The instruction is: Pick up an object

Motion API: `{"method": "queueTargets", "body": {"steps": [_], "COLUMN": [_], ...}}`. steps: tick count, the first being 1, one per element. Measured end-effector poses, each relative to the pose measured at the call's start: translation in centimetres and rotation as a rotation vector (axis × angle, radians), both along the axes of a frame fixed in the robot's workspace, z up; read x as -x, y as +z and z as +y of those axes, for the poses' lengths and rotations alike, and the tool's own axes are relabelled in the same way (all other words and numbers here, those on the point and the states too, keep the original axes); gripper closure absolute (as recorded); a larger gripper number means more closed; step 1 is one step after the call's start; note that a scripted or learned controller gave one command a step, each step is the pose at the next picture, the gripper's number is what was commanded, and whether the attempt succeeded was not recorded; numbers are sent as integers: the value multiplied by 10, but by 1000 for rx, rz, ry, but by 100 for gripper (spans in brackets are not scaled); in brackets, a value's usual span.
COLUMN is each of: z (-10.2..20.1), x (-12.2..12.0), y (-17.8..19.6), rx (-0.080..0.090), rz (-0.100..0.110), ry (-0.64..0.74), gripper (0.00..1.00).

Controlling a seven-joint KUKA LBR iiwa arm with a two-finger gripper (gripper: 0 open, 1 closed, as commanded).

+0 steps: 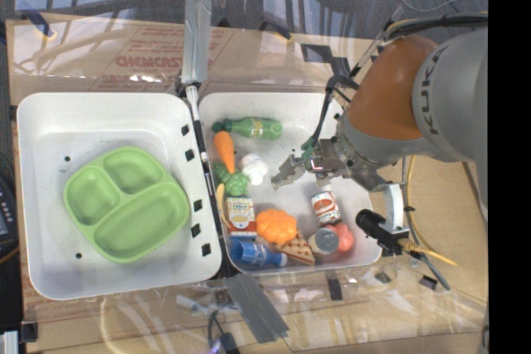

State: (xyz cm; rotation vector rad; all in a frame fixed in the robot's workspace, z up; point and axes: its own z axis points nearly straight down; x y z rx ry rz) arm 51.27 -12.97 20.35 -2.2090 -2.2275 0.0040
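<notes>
KUKA lettering shows on the arm [431,95]. Its gripper [290,170] hangs open, holding nothing, just right of the carrot [224,151]. Red CHEMCAST print marks the cardboard [141,58] beyond.

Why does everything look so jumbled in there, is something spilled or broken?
Nothing looks spilled or damaged. The toy food in the right bin simply lies in a loose heap: the green bottle and carrot on their sides, the small can tilted. The green divided plate sits flat in the left bin. The gripper hovers over the heap.
</notes>
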Motion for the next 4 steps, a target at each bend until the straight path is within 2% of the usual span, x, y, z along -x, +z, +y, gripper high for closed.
{"method": "queueTargets", "body": {"steps": [1,2,3,4], "z": [38,40,82,82], "x": [33,32,28,28], "y": [-108,-97,62,61], "rx": [2,-2,1,1], "rz": [-11,-13,-8,-6], "ry": [98,104,183,182], "gripper": [0,100,100,0]}}
